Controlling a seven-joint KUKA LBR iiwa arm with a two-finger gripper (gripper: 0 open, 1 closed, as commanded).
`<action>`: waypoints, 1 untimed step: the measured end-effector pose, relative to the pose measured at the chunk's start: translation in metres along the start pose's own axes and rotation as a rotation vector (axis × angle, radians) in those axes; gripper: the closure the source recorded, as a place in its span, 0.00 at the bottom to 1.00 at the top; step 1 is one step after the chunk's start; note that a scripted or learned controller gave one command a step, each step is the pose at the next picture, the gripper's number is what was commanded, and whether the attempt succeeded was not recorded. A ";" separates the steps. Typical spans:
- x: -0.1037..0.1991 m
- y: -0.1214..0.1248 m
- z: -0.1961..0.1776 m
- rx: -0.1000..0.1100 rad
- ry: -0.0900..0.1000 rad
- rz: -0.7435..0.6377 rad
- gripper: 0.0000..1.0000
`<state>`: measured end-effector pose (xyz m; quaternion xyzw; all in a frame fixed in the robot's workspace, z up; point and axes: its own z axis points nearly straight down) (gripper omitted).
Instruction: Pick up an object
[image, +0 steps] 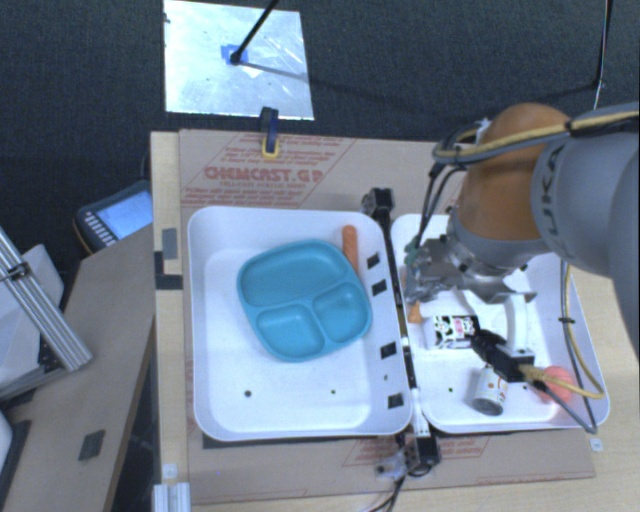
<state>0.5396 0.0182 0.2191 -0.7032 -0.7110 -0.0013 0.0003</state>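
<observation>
The arm enters from the right edge of the counter (300, 165) and hangs over the right bin (583, 345). The hand (428, 270) sits low over that bin's near-left part, close to the divider between the bins; its state cannot be determined.

Candidate objects lie in the right bin, toward the counter's front edge from the hand: a small black-and-white carton (455, 329) just beyond the hand, a grey cylinder (490, 393) further on near the bin's front wall, and a pink-orange item (556, 385) toward the front-right corner. The carton is nearest; its long axis runs roughly parallel to the counter's front edge.

The left bin (215, 300) carries a blue divided plate (303, 298) and an orange carrot-like piece (350, 246) at its back-right rim.

The counter is covered in printed cardboard. Dark carpet surrounds it, with a reflective sheet (238, 60) beyond the back edge.
</observation>
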 end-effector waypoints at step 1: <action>0.045 0.023 -0.008 -0.002 0.000 0.001 1.00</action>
